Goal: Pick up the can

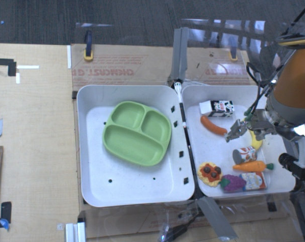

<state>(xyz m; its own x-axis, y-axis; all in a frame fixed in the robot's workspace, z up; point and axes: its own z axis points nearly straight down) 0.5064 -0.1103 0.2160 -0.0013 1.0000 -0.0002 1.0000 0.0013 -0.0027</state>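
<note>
1. We find the arm at the right edge of the frame, grey with an orange band, reaching down over the right bin.
2. We locate the gripper in the middle of the right bin, its dark fingers pointing toward the left of the frame. We cannot tell how far the fingers are parted, and we see nothing held between them.
3. We identify the can as the small cylinder lying on its side just below the gripper, with a white, red and yellow label; its printing is too small to read. It rests against the upper side of the carrot.
4. We note in the same bin: a black-and-white carton at upper centre, its print not legible; a red sausage just below it; a yellow item right of the gripper; a pizza slice at lower left; purple grapes beside a flat packet along the lower rim.
5. We find a green divided plate with three compartments in the centre of the left bin.
6. We read mirrored red lettering on the cardboard sheet above the left bin; it appears to spell "CHEMCRST", though we cannot confirm it.
7. We see the wooden worktop at the left of the frame.
</note>
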